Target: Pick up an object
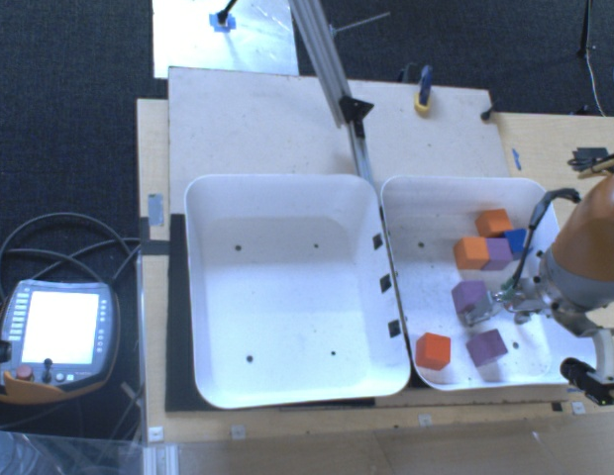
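Several small blocks lie in the right bin (pixel 426 201). Two orange blocks (pixel 493 222) (pixel 472 252), a blue block (pixel 516 240) and a purple block (pixel 499 253) cluster near the bin's far right. Another purple block (pixel 470 300) sits mid-bin, and an orange block (pixel 433 350) and a purple block (pixel 486 346) lie near the front wall. My gripper (pixel 507 298) is low in the right bin, just to the right of the mid-bin purple block and touching or nearly touching it. The grey arm with its orange band (pixel 589 240) covers the bin's right side.
The left bin (pixel 203 265) stands beside the right one, with a shared divider (pixel 384 285) between them. A metal pole (pixel 327 57) slants over the bench's back. A teach pendant (pixel 54 339) lies on the floor at left.
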Controlling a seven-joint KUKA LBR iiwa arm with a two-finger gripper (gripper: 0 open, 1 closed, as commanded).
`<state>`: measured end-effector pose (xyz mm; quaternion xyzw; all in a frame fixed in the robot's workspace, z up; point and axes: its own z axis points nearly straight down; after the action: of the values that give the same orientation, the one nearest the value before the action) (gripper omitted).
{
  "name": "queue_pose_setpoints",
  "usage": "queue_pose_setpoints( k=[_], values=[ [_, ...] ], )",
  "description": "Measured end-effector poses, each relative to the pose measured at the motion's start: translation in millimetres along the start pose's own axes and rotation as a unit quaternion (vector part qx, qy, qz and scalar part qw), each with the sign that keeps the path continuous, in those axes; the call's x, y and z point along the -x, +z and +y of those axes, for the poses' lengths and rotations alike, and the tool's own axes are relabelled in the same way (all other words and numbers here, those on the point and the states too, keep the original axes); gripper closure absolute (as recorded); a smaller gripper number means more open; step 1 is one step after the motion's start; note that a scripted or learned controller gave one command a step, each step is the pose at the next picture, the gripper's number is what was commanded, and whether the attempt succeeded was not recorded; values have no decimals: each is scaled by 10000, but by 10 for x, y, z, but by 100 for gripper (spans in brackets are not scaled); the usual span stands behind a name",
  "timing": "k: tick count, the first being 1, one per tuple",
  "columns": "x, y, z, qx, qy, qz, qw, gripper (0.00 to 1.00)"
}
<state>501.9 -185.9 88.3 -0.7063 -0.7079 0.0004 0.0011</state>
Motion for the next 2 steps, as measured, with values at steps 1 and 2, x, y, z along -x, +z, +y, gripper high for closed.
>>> queue_pose_setpoints(
  k=[1, 2],
  values=[
    [7, -130, 17, 27, -10, -7, 10000, 100],
    [83, -616, 93, 45, -8, -19, 10000, 100]
  ],
)
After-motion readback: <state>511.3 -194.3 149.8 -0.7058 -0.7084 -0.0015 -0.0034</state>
